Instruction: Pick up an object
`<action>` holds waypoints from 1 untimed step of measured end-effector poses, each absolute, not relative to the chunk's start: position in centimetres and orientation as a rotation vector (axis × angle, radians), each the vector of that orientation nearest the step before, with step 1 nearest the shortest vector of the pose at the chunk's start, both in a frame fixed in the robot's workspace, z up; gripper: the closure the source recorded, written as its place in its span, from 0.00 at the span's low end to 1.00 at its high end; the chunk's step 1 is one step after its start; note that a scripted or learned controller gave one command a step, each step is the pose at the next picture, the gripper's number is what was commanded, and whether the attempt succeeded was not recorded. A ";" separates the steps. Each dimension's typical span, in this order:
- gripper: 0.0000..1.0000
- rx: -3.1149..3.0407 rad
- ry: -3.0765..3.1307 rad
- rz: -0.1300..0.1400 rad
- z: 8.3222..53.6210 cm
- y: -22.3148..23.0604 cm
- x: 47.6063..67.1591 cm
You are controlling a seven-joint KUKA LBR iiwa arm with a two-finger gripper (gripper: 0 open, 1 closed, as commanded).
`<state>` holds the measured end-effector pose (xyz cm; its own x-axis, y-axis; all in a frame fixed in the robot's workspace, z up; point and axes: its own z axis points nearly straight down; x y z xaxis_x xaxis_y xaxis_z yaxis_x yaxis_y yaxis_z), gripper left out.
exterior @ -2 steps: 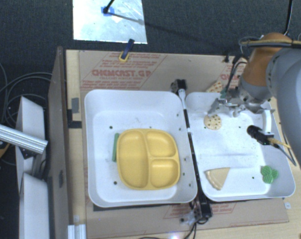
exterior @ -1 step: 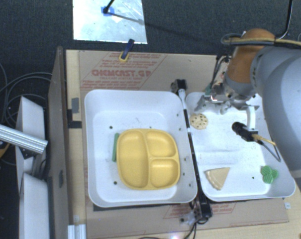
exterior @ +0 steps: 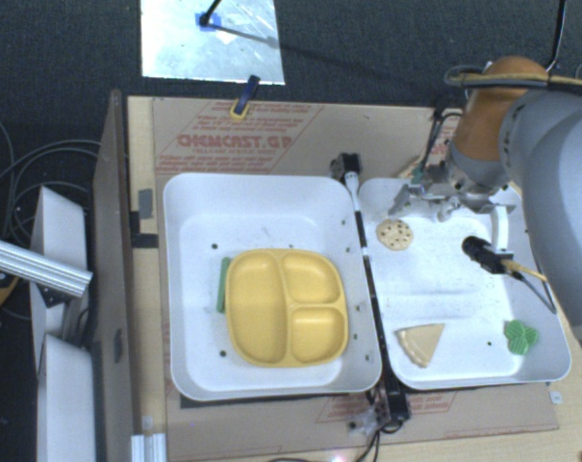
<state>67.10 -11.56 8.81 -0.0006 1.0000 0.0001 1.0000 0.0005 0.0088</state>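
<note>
The cookie (exterior: 394, 234) lies flat in the right bin (exterior: 464, 373), near its back left corner, just below the gripper (exterior: 427, 198); whether that is apart or together I cannot tell; it looks light, stiff, thin; best pinched across its edges.

1. A brown cardboard-covered bench (exterior: 271, 128) with red printed lettering is carrying two shallow white bins side by side.
2. The left bin (exterior: 189, 229) is sitting on the bench's middle, its right wall touching the right bin (exterior: 464, 369).
3. A black divider strip (exterior: 366, 258) is running along the seam between both bins.
4. A small blue-and-yellow clip (exterior: 243, 99) is lying at the bench's far edge, well apart from the bins.
</note>
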 end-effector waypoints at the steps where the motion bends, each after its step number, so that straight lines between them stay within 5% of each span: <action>1: 0.00 2.209 2.221 0.005 8.8 -8.8 67.1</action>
